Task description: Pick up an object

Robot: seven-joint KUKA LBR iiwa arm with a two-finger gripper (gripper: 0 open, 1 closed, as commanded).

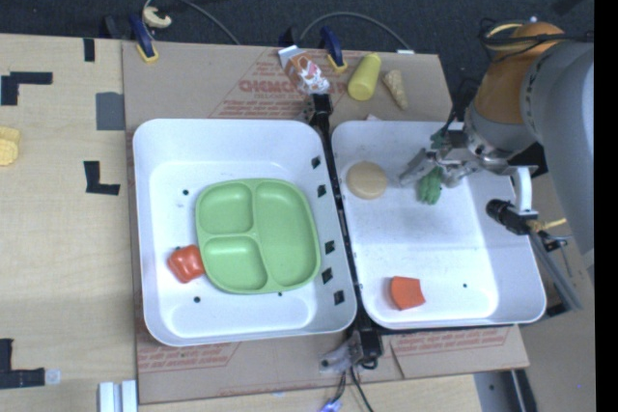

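1. In the right bin (502,304), an orange block (407,292) lies near the front wall, at 6 o'clock.
2. In the left bin (154,207), a green divided plate (258,234) sits centrally, with a red piece (185,262) touching its 8 o'clock edge.
3. A tan round object (367,179) rests at the right bin's 10 o'clock.
4. The pincer (432,171) is just beside it, over a green object (429,188); whether it grips cannot be told.
5. On the counter (58,207) beyond, a yellow bottle (364,77) lies.

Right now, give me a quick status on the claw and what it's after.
Claw low in right bin, at green object; grip unclear. Tan round piece just beside it. Orange block well apart.
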